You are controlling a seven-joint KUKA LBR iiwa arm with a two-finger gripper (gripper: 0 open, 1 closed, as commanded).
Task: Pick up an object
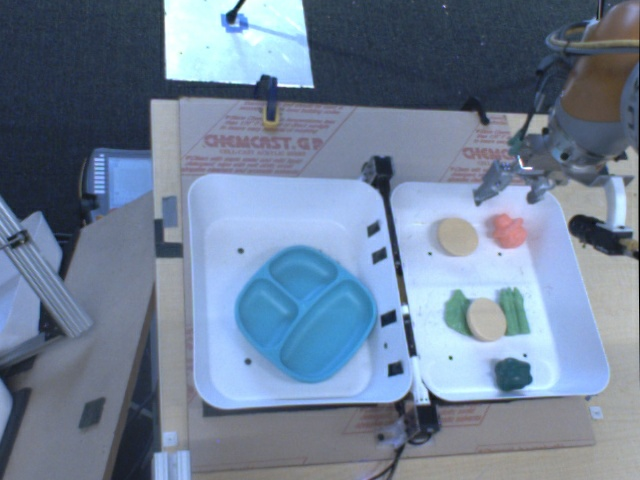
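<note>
The pincer [512,181] hangs over the far edge of the right bin [580,298], its two fingers spread and nothing between them. The nearest candidate is the small orange-red toy [509,230], lying in the bin's far part just below the pincer; beside it, toward the divider, sits a tan round disc [457,236]. Nearer the front edge a second tan disc [487,319] lies between a green leafy piece [458,311] and a ribbed green piece [514,310], and a dark green lump [513,373] sits near the front right corner.

To take the orange-red toy well, the pincer should move slightly toward the bin's middle, centre over the toy, keep its fingers wide, and descend straight so one finger lands on each side, well clear of the bin's far wall. The toy looks lumpy, perhaps soft, though the view is too coarse to be sure, so a low grip seems safest.

The left bin [215,268] holds a blue divided plate [305,311]. Both bins rest on cardboard [300,133] over the table [610,298]; dark carpet [80,48] lies beyond, with a shiny metal sheet [235,28] on it.
</note>
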